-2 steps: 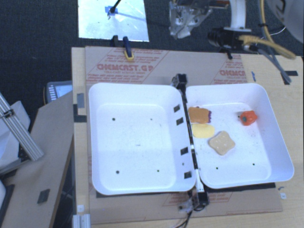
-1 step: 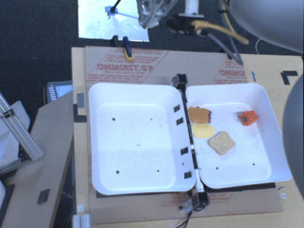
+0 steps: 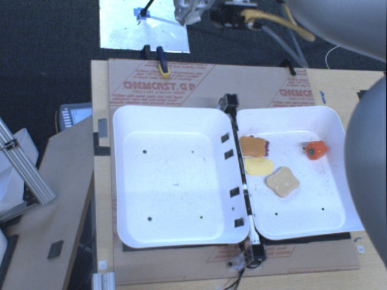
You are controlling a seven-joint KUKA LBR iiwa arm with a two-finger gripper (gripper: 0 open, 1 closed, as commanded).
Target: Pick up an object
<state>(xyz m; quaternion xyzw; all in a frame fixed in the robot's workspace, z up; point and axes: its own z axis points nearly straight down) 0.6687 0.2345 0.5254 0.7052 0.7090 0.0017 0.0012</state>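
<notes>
White right bin (image 3: 329,122) holds an orange-brown piece (image 3: 253,146), yellow slice (image 3: 259,167), tan toast (image 3: 282,182) and red pepper (image 3: 315,150). Gripper (image 3: 191,8) hangs beyond the bins; its grip state is unclear.

Two white bins (image 3: 172,116); the right holds four objects: one orange (image 3: 254,146), one yellow (image 3: 259,167), one tan (image 3: 282,182), one red-orange (image 3: 315,150).

From my remote station I see even, bright overhead light. Both white bins (image 3: 175,180) are near overexposed, their floors washed pale, with soft shadow along the inner walls. A reflective sheet (image 3: 121,17) at top glares strongly. The arm (image 3: 363,17), close to the lens, is blurred and out of focus. The image is slightly grainy, the dark floor (image 3: 42,41) noisy.
</notes>
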